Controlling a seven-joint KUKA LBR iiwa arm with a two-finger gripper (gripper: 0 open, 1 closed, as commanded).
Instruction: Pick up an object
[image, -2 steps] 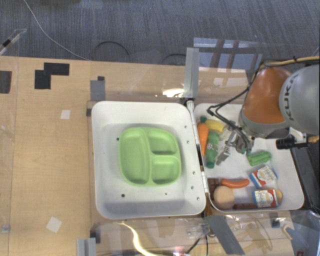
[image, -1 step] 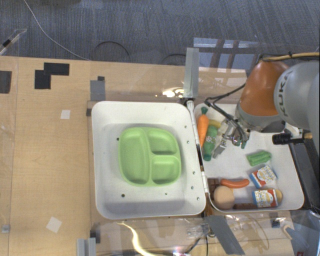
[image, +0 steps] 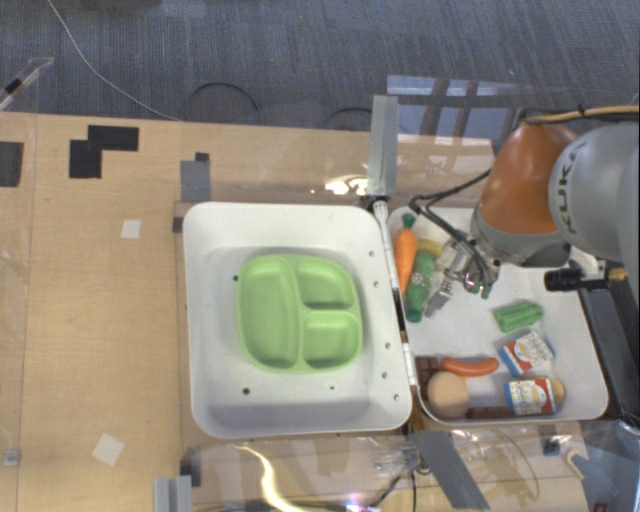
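Note:
The right white bin (image: 590, 400) holds several toy foods. An orange carrot (image: 404, 258) lies along its left wall, with a green bottle (image: 421, 282) right beside it. My gripper (image: 441, 297) hangs low over the bin, just right of the green bottle and pointing down-left; whether it touches the bottle is not visible. Nothing can be made out in its grasp. Further right lies a green ridged piece (image: 517, 316). At the front are a red sausage (image: 470, 367), a tan bread roll (image: 449, 394) and two small cartons (image: 528, 351) (image: 531, 396).
The left white bin (image: 205, 400) bears a green divided plate (image: 299, 312). A yellow item (image: 431, 246) peeks out behind the bottle. The grey arm with its orange band (image: 525, 190) covers the right bin's back corner. Cables run by the wrist.

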